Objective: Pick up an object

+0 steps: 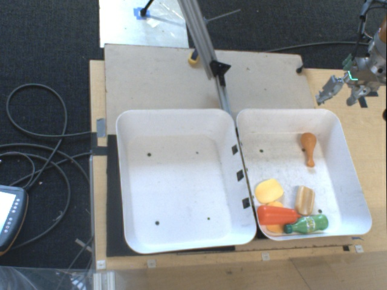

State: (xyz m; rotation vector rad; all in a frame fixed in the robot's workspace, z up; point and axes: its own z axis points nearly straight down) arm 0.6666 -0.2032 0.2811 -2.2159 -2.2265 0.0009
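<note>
Objects for picking lie together in the right bin point(347, 156), which fills the lower right of the frame; nothing is between the gripper's fingers. A brown drumstick-shaped toy point(309, 147) lies alone in the upper part of that bin, its thin end pointing down the frame, well apart from the rest. Toward the bin's lower edge sits a cluster: a yellow rounded piece point(268, 191) on the left, a tan bread-like piece point(304, 199) just to its right, a red-orange carrot-like piece point(277, 215) lying across below them, and a green bottle point(308, 224) on its side at the bottom, touching or nearly touching the red-orange piece. An orange-yellow shape peeks out under the red-orange piece, too hidden to name. The left bin point(130, 180) sits beside the right one in the lower middle of the frame, their rims meeting along a line with black tape marks. The gripper point(340, 90) hangs at the upper right of the frame, above the table point(151, 77) just beyond the right bin's upper right corner; its fingers look spread apart. Black cables point(36, 132) loop on the dark floor at the left, and a tablet-like device point(9, 213) shows at the lower left edge.
</note>
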